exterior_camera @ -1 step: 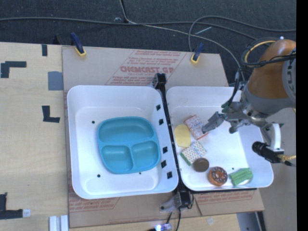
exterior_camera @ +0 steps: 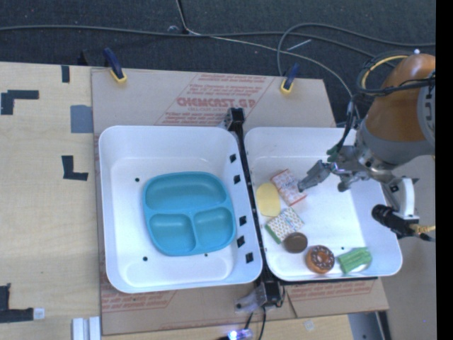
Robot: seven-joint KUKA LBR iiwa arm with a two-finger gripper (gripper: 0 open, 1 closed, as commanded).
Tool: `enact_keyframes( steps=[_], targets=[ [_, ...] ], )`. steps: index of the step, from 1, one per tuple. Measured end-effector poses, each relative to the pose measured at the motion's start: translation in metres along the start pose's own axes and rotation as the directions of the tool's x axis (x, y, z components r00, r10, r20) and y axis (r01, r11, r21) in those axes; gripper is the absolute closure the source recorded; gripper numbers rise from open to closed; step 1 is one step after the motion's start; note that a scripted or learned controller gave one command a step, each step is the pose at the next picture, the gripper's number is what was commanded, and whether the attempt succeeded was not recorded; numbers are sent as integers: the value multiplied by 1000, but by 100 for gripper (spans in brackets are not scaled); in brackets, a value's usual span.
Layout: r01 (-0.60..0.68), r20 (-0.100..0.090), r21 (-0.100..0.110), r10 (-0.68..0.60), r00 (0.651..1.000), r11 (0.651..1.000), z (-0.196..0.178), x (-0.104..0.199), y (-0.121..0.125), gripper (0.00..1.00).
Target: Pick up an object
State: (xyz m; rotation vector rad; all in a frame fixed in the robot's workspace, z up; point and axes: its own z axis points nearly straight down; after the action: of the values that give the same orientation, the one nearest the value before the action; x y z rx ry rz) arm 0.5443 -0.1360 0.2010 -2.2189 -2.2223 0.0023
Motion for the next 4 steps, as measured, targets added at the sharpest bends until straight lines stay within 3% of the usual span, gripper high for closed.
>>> enact_keyframes(
  steps=[1, 2, 3, 4],
  targets=[
    [-1, 0, 5, 1, 1000, 1000, 54, -10, -2, 0],
    [-1, 0, -4, 1, 1000, 1000, 115, -6, -3, 0],
    [-1, 1, -4, 1, 1000, 1000, 115, -6, -2, 0],
    [0, 4, -6, 0, 1000, 1000, 105, -6, -2, 100]
  ],
)
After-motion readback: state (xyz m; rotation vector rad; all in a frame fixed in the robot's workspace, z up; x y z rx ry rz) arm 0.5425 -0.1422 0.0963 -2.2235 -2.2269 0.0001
